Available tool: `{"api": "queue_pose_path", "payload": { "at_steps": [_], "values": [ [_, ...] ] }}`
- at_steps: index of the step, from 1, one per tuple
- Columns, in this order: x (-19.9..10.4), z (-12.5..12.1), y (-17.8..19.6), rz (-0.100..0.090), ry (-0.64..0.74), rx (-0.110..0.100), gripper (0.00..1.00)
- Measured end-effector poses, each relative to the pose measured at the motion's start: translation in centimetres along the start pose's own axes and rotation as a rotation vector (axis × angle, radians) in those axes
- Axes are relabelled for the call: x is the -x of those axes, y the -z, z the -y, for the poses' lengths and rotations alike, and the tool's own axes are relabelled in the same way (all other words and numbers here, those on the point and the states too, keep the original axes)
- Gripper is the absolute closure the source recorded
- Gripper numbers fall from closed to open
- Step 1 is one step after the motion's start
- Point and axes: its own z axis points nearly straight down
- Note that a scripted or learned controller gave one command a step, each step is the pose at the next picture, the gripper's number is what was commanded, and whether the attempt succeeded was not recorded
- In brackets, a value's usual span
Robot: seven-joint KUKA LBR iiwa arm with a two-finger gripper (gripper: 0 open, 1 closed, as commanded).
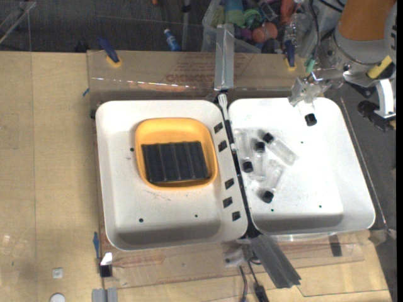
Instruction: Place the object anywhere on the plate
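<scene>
Left shallow white plastic bin [119, 222] holds the yellow-orange square plate [175, 151], sitting roughly centred, with a dark ribbed rectangular insert [175, 161] lying flat on it; plate is the drop target, so it sits open and unobstructed; a grey metal divider bar [223, 65] runs between the bins; right shallow white plastic bin [327, 187] holds a loose cluster of small clear plastic vials with black caps [263, 158] near its left wall, lying on their sides and touching each other, presumably the pick stock; gripper [306, 93] hovers over that bin's upper edge, pinching one clear black-capped vial [308, 116] that hangs below the fingers, well apart from the plate; transfer leftward not yet done, I'd judge; no legible brands or writing anywhere.
</scene>
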Motion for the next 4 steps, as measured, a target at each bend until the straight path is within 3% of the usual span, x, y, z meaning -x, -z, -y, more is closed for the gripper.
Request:
{"api": "queue_pose_path", "payload": {
  "at_steps": [1,2,4],
  "values": [
    [-0.3,-0.1,1.0,0.0,0.053,0.001,1.0],
    [1.5,0.3,0.3,-0.002,0.071,-0.003,1.0],
    [-0.4,-0.1,1.3,0.0,0.167,0.001,1.0]
  ]
}}
